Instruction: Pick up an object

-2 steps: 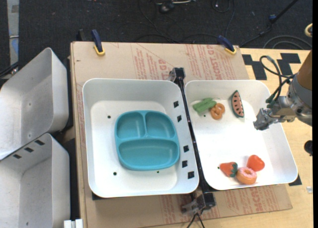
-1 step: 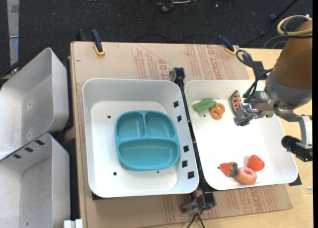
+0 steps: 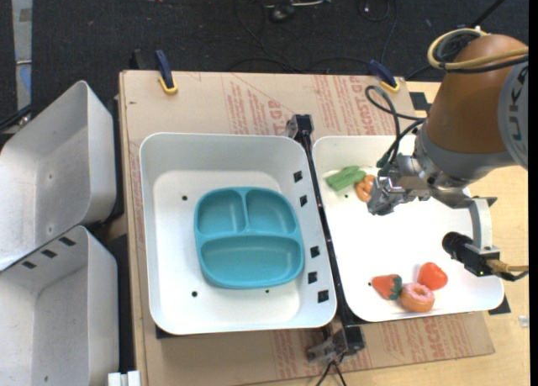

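My gripper [image 3: 381,200] hangs over the far part of the right bin [image 3: 370,288], pointing down. Just to its left lies a small orange piece [image 3: 363,188], touching or nearly touching the gripper. A green toy vegetable [image 3: 344,178] lies beside it, further left. Near the front of the right bin sit a red and green piece [image 3: 387,286], a pink ring-shaped piece [image 3: 417,297] and a red pepper-like piece [image 3: 433,276]. Nothing shows between the fingers.
The left bin [image 3: 168,208] holds a teal divided plate [image 3: 249,236]. A black divider with clips [image 3: 315,233] runs between the two bins. Two spare white bins [image 3: 50,208] stand off the bench at the left. Blue-and-yellow clamps [image 3: 166,73] sit on the bench's far edge.
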Available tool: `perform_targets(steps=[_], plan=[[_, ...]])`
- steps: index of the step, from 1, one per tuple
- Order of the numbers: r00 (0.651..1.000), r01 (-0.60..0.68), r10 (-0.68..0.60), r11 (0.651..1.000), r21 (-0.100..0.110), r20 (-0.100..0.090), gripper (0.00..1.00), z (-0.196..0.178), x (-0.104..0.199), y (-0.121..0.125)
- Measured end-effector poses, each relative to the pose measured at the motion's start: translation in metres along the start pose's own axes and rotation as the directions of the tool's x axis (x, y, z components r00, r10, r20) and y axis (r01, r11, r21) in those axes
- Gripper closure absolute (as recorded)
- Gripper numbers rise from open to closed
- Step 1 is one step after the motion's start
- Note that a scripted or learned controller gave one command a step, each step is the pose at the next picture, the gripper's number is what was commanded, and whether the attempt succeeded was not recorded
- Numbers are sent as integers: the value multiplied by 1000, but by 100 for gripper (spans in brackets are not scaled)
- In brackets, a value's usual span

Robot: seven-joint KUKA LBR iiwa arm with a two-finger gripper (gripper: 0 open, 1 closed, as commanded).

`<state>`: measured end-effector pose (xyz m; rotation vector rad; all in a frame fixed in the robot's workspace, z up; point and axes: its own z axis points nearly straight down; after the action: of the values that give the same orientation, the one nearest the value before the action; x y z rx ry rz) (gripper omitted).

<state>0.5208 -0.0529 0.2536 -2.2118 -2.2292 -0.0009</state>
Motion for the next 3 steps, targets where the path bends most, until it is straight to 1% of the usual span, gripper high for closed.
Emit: perform_targets(steps=[2, 3], plan=[[1000, 1, -1, 1000, -2, 1, 100, -3, 107, 30], [1000, -2, 2, 1000, -1, 2, 100, 9, 148, 38]])
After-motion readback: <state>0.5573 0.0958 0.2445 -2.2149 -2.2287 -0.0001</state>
